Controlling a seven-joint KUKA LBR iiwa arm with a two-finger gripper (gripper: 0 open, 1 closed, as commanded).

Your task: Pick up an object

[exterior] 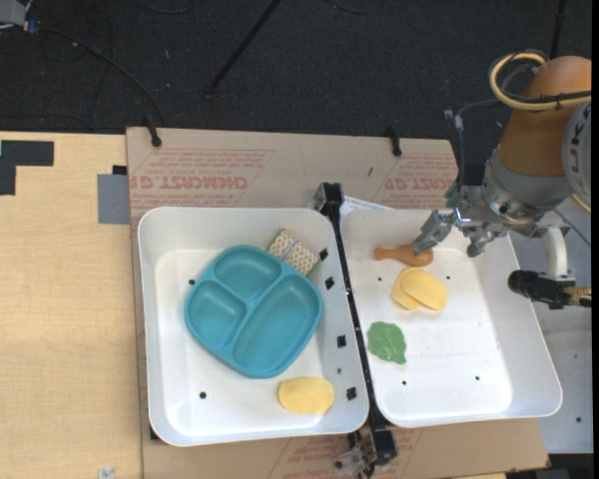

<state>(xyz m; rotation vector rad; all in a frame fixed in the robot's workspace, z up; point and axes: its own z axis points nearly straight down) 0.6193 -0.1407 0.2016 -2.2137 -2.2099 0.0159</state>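
— Nearest the lens: a smooth yellow lump (305,395) at the left bin's (170,412) front edge, shaped like a lemon or potato; hard to tell which.

— Behind that?

— A teal divided plate (254,309), glossy plastic, three compartments, partly covering a checkered tan piece (294,251), waffle-like in texture.

— And the right bin (524,392)?

— Holds a crinkled green leaf (387,341) near the divider, a yellow folded piece (420,290) above it, rounded, taco-like, and an orange-brown spoon-shaped item (403,255) at the back, its right end hidden under one finger.

— Gripper (453,235)?

— Fingers spread apart, clasping nothing, one tip above the orange-brown item, the other toward the bin's right wall. Touching or just above: cannot tell.
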